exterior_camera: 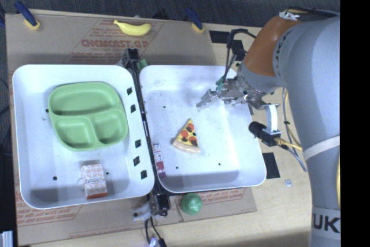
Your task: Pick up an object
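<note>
A toy pizza slice [187, 137] lies flat in the middle of the right bin [243, 170]. My gripper [203, 102] hangs over the upper middle of that bin, up and to the right of the pizza slice and apart from it, with nothing seen in it. In the left bin [23, 124] a green divided plate [88, 114] fills the upper half. A small red-and-white packet [93, 180] rests near that bin's front wall.
A yellow toy banana [132, 26] lies on the cardboard behind the bins. A green ball [191, 203] sits on the bench just in front of the right bin. The arm's grey body and orange band [272, 46] stand over the right bin's right side.
</note>
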